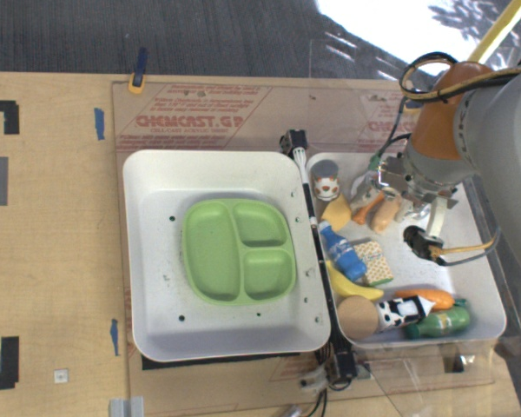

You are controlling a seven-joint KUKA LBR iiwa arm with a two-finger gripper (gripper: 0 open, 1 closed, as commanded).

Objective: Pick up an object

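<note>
Gripper [405, 200] low over right bin [486, 272], near its far edge; finger state can't be told. Likely target: bun [382, 215] just beside it. Risk: crowded items w/ bottle [339, 252] nearby, so a glancing or empty grasp.

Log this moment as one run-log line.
arm: over right bin | gripper: low among toys, by hot dog | grasp: unclear | green tray: left bin
</note>
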